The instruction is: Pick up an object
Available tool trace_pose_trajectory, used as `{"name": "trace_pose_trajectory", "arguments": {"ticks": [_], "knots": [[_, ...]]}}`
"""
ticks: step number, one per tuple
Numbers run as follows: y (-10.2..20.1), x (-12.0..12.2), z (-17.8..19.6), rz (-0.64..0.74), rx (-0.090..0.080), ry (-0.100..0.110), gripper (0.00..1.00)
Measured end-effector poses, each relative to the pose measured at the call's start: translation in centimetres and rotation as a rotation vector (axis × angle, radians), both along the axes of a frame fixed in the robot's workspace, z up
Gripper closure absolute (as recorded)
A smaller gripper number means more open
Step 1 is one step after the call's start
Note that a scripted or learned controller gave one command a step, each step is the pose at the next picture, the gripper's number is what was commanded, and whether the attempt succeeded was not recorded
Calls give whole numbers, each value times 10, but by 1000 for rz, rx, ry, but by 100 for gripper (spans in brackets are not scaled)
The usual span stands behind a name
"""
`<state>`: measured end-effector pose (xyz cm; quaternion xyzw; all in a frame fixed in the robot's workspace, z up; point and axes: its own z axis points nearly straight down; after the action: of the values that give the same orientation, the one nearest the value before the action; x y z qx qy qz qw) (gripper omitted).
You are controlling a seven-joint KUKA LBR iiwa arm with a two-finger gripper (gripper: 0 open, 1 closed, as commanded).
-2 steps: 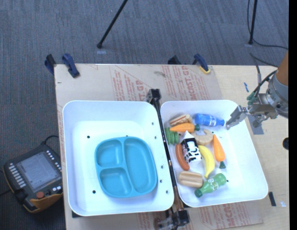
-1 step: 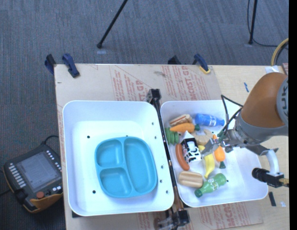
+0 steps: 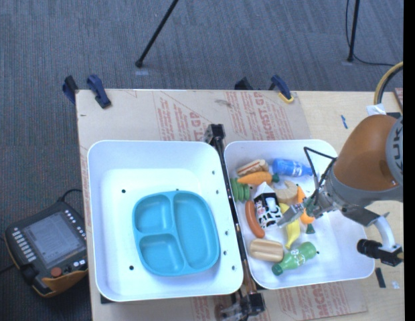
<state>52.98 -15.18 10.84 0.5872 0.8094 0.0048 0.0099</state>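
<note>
The right bin (image 3: 348, 259) holds a heap of toy food. In it are a blue bottle (image 3: 292, 168), an orange carrot (image 3: 254, 178), a black and white carton (image 3: 266, 209), a red sausage (image 3: 253, 219), a tan bun (image 3: 266, 249), a green bottle (image 3: 294, 258) and a yellow piece (image 3: 293, 231). My gripper (image 3: 298, 214) is low in this bin, right of the carton and just above the yellow piece. The orange wrist band (image 3: 368, 159) rises behind it to the right. Nothing visibly hangs from the gripper.
The left bin (image 3: 114, 179) holds a blue divided plate (image 3: 175, 233). A black clamp (image 3: 217, 134) sits at the far end of the shared wall between the bins. Blue clamps (image 3: 98, 89) grip the bench's far edge. A pendant (image 3: 47, 246) lies on the floor at left.
</note>
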Motion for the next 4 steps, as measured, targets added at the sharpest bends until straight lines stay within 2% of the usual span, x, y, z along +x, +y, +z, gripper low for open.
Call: {"name": "trace_pose_trajectory", "arguments": {"ticks": [1, 2, 3, 4], "knots": [[-1, 0, 10, -5, -1, 0, 100], [33, 89, 120, -49, 5, 18, 100], [33, 88, 119, -49, 5, 22, 0], [-12, 63, 20, -19, 5, 25, 0]]}}
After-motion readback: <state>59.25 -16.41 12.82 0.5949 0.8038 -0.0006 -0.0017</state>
